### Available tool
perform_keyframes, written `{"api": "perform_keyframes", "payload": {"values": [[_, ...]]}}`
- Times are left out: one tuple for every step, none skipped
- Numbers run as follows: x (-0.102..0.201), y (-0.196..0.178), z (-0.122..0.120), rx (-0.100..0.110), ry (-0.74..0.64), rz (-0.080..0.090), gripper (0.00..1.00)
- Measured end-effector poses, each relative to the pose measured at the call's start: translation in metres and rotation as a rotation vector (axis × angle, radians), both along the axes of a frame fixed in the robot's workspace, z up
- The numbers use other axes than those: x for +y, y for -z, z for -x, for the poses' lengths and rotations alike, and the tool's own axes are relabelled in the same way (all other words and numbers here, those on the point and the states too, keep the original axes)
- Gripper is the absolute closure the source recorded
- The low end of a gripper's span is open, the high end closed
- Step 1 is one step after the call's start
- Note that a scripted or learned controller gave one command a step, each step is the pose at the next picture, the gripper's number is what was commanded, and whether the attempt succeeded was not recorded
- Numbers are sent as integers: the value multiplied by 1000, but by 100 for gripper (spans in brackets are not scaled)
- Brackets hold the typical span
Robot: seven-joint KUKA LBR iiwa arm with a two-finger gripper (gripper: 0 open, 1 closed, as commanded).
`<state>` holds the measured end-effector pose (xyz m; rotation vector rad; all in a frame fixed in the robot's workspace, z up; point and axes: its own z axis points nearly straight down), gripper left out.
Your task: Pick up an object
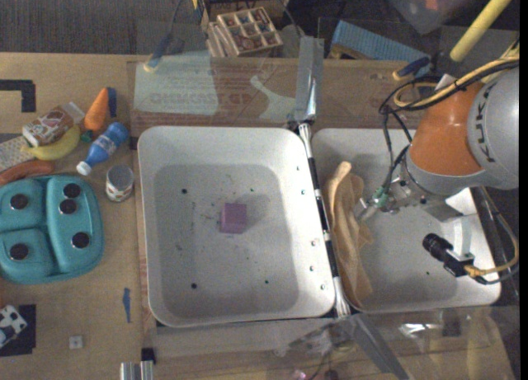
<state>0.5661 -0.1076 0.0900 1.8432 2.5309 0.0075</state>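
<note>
A small purple cube [233, 218] lies near the middle of the left bin [165, 288]. A long tan, floppy object [345, 238] lies along the left wall of the right bin [412, 288], running from back to front. My gripper [365, 208] reaches in from the right and sits low over the right bin, right at the tan object's upper right edge. The grey wrist and orange band [445, 143] rise behind it. Whether it touches the tan object is unclear from this angle.
Left of the bins, the bench holds a teal moulded tray [48, 226], a small can [120, 182], a blue bottle [103, 147], a toy carrot [99, 108] and a banana [51, 149]. A wooden box [246, 30] sits behind. Cables hang by the arm.
</note>
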Motion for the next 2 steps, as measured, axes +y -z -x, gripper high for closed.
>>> {"api": "perform_keyframes", "payload": {"values": [[2, 0, -43, 0, -47, 1, 0], [-25, -1, -11, 8, -283, 1, 0]]}}
